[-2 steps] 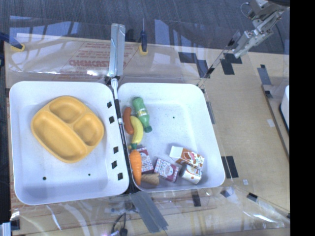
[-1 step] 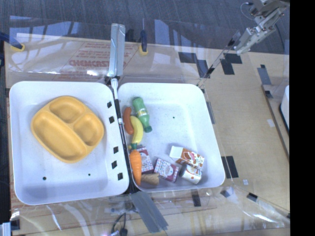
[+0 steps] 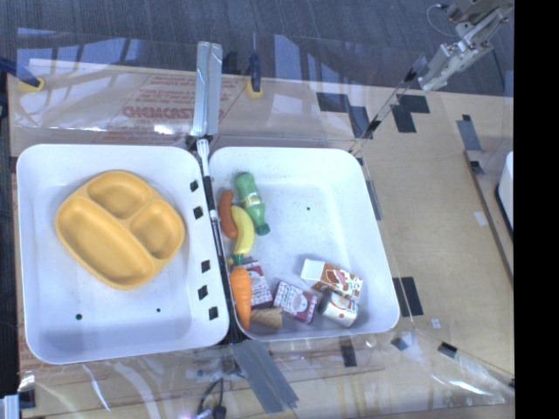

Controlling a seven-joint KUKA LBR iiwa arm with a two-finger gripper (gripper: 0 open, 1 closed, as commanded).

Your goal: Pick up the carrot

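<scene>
At 7 o'clock in the right shallow white plastic bin [image 3: 325, 201], nearest the camera: the orange toy carrot [image 3: 240, 296], lying against the bin's left wall with its long axis running 12 to 6 o'clock, free of any grasp. Touching it at 3 o'clock, a small red-and-white carton [image 3: 259, 285]; just below that, a brownish piece [image 3: 267, 319], too blurred to name. Farther toward 3 o'clock along the near wall, a dark red carton [image 3: 294, 302], then a white can with a red label [image 3: 341, 313], and above it an orange-and-white carton [image 3: 340, 282] with a small white block [image 3: 313, 269] at its 10 o'clock.

Beyond the carrot, toward 12 o'clock: a yellow toy banana [image 3: 242, 232], close to the carrot's top. Beside the banana at 11 o'clock, a red-orange toy sausage [image 3: 227, 213]; at 1 o'clock, a green toy bottle [image 3: 251, 202] with a pale label, lying down.

In the left shallow white plastic bin [image 3: 105, 326], at 9 o'clock from all this: a yellow three-part plastic plate [image 3: 120, 228], resting flat, well apart from the carrot.

At 3 o'clock from both bins, bare tan worktop [image 3: 437, 234] with dark tape marks.

Farthest off, at 1 o'clock, well apart from the carrot and beyond the right bin's far corner: the grey gripper [image 3: 439, 66], hanging above the worktop. Cannot tell how far open; nothing seen in its hold.
</scene>
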